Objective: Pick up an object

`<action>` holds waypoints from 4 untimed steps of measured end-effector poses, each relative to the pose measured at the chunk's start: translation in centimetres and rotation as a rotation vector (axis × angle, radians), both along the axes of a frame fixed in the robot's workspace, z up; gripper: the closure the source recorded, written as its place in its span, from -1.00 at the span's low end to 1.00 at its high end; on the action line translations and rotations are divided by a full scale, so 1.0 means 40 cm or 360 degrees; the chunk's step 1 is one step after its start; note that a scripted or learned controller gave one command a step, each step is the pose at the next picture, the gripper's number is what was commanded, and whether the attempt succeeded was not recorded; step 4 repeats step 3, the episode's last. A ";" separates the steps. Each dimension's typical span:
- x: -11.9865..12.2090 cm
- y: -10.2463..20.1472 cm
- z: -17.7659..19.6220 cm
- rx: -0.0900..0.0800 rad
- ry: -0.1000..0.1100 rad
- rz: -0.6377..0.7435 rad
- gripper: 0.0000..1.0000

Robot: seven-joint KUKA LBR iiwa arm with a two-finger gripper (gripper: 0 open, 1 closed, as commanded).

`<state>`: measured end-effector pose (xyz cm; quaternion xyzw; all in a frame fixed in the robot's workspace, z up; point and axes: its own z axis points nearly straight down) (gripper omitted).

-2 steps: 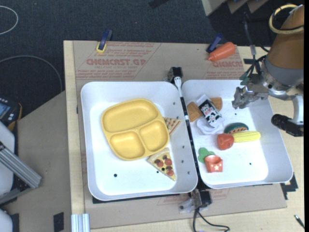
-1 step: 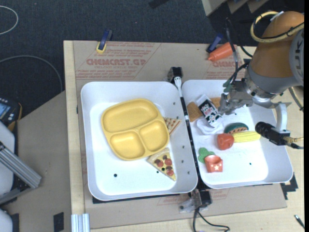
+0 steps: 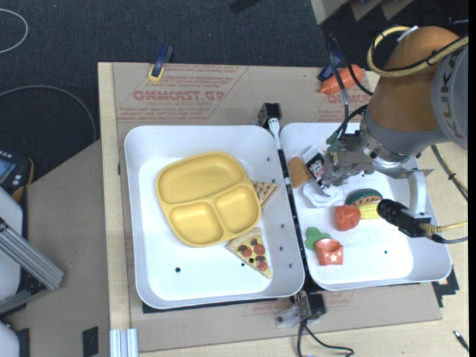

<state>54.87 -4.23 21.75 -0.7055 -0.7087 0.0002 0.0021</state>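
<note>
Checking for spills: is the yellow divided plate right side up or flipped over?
Right side up. The yellow divided plate lies in the left bin with its three hollow compartments facing the camera.

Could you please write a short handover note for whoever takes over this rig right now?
Gripper: down in the right bin, near its upper left; finger state cannot be judged, and nothing is visibly held.
Right bin: brown toy piece, white item under the gripper, red tomato, corn cob, strawberry.
Left bin: yellow divided plate, pizza slice, waffle piece.
Done: arm lowered into the bin.
Left: grasp and lift an object.
</note>
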 end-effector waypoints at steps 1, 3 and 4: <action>-0.080 0.121 -0.014 0.0000 0.0003 0.0000 1.00; -0.167 0.212 -0.008 -0.0003 0.0003 -0.0009 1.00; -0.167 0.212 -0.008 -0.0003 0.0003 -0.0009 1.00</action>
